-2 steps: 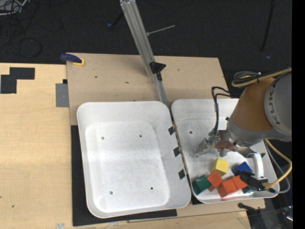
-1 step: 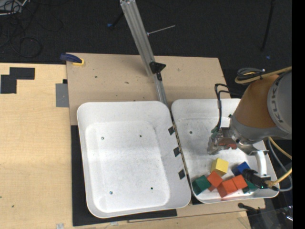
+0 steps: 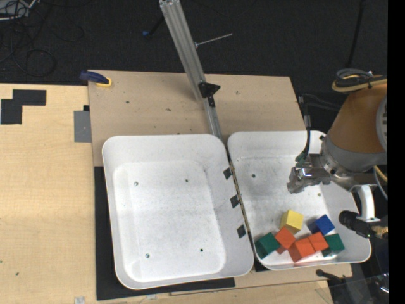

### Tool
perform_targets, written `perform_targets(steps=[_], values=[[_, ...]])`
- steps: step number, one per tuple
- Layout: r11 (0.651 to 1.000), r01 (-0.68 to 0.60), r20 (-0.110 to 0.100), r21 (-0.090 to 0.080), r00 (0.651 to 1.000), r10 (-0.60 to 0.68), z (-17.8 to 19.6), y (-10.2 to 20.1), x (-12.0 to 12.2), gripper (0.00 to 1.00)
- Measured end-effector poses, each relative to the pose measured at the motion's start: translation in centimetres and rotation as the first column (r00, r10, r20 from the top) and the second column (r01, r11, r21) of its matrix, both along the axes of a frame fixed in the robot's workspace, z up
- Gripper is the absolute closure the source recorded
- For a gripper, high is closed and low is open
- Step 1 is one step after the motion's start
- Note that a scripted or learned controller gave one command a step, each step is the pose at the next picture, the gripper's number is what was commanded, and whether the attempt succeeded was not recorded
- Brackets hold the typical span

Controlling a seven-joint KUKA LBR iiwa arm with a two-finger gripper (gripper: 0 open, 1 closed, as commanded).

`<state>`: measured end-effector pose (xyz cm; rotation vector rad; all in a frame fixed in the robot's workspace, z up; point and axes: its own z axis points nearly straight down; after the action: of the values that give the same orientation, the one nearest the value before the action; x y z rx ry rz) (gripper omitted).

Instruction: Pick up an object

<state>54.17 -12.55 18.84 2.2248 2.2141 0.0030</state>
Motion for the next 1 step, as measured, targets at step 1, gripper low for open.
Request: perform_targets(steps=[1], values=[[1.000,-0.005,0.000,0.000,1.000,0.005,5.29,-0.13,0.11,1.00]])
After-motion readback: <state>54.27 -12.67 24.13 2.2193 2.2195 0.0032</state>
